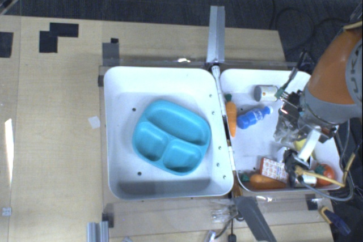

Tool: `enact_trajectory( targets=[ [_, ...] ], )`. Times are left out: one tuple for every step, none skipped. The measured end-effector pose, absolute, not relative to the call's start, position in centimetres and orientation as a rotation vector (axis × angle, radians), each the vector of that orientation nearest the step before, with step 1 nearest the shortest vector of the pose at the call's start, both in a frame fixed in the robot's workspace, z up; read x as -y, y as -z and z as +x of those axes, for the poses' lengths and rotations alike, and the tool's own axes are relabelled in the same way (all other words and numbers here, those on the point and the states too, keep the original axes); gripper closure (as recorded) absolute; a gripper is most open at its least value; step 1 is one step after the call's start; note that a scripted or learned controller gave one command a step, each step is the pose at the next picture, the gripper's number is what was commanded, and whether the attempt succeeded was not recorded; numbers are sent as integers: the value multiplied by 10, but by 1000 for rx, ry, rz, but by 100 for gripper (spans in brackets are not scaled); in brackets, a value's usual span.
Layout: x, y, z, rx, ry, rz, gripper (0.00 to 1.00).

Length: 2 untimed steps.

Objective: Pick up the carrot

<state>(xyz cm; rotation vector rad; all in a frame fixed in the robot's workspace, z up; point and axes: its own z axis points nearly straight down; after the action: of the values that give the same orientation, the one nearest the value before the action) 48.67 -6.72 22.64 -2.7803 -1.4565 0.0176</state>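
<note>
An orange carrot with a green top lies lengthwise along the left wall of the right bin. A second long orange piece rests against that bin's front wall. The arm reaches in from the right, and its gripper hangs low over the right half of that bin. The gripper is well to the right of the carrot, beyond a blue bottle. I see nothing between its fingers.
A small silver can lies at the back of the right bin. A red-and-white box and a red tomato-like item sit near the front. The left bin holds a blue divided plate.
</note>
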Motion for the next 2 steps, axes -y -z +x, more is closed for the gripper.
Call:
enact_trajectory(
  targets=[
    [67,-233,487,1469,-28,-2772,100],
    [66,-240,487,1482,-37,-2764,100]
  ],
)
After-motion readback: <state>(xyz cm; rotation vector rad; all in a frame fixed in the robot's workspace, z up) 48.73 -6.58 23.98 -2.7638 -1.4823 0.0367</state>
